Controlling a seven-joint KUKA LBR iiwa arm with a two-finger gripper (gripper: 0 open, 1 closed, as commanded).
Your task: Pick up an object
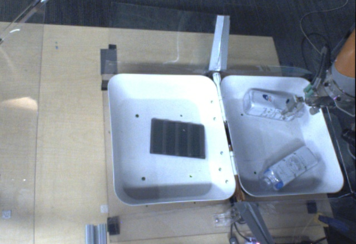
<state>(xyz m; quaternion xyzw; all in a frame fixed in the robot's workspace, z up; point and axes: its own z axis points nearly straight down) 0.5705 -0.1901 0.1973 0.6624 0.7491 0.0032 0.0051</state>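
A clear plastic bottle with a white label lies on its side at the back of the right bin. A second clear bottle, with a blue cap end, lies tilted near that bin's front. My gripper hangs at the right bin's back right, just beside the right end of the back bottle and low over it. The grey arm with its orange band comes in from the right edge. I see nothing held.
The left bin holds a dark ribbed rectangular pad in its middle. A grey metal post stands behind the joint of the two bins. Cables run along the right edge and the front.
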